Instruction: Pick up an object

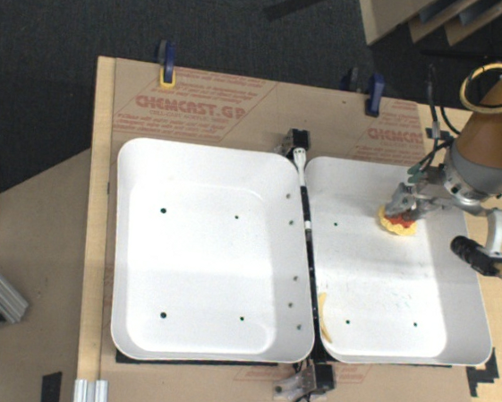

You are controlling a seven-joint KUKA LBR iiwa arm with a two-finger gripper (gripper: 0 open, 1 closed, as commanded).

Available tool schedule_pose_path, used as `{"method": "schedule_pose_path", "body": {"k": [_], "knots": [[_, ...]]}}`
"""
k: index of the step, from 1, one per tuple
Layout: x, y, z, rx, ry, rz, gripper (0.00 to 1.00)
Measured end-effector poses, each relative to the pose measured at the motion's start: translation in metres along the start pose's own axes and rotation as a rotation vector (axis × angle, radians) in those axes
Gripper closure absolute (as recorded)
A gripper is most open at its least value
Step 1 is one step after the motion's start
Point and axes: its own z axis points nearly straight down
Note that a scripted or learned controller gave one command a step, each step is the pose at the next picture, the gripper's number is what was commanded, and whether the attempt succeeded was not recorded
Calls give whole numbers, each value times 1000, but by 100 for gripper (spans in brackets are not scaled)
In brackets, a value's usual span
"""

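gripper point(405, 207) is down in the right bin point(384, 296) right on top of a small yellow-red object point(399, 224), can't tell the finger state from this angle

White bins point(190, 342), black dots inside. Yellow-red object point(399, 223). Tan tabletop point(244, 105), red print. Blue clamps point(168, 55). Grey arm point(491, 151), orange band.

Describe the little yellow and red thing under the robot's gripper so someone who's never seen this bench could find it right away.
Start at the two white bins on the bench and take the right bin. Look at its far half, where the gripper comes down. The small object right under it is yellow with a red underside, the brightest spot on that white floor; a paler yellowish piece lies at the bin's near left edge.
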Motion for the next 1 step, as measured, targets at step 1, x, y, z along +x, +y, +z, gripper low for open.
{"method": "schedule_pose_path", "body": {"k": [1], "knots": [[90,9,-69,-3,5,-9,100]]}}
